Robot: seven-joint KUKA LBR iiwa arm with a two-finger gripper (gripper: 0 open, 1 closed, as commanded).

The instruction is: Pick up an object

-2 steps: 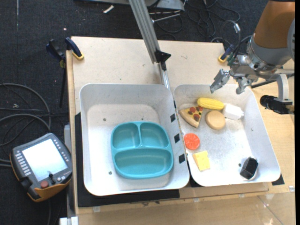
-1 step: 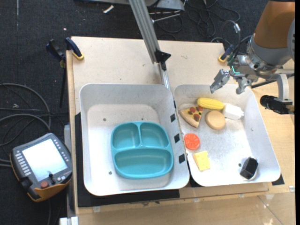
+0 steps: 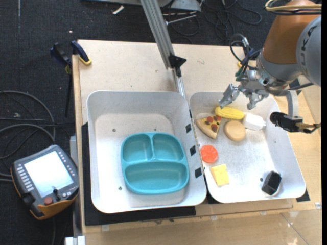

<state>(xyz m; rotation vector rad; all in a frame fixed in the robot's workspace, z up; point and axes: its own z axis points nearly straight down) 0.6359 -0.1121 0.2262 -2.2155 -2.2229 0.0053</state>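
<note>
Two shallow white bins are sitting side by side on the bench. Left bin (image 3: 102, 111) is holding a teal plastic divided tray (image 3: 153, 162) with three compartments. Right bin (image 3: 286, 157) is carrying the loose items.

Grey arm with orange band (image 3: 291, 34) is reaching in from the right, over the far end of the right bin. Two-finger gripper (image 3: 241, 98) is hanging with its fingers spread apart, grasping nothing. It is hovering just above a yellow toy banana (image 3: 230, 113), one finger showing to the banana's far left, the other to its far right.

Banana is lying flat, long axis running left to right, near the bin's far wall. A white rectangular block (image 3: 254, 121) is touching its right end. A tan round biscuit-like disc (image 3: 235, 131) is sitting just on the near side. A toy pizza slice (image 3: 209, 125) is lying close at the left.

Further toward the near edge: an orange-red round slice (image 3: 208, 153), a yellow cheese-like wedge (image 3: 220, 175), and a small black object (image 3: 271, 182) at the near right corner.

Judging the banana as the likely target. It is probably light, hollow, stiff plastic with a smooth, curved skin, so it is apt to slip or roll out under pinch. Best hold is looking like the middle, fingers closing across the narrow width. Crowding from block and disc is leaving little finger room.
</note>
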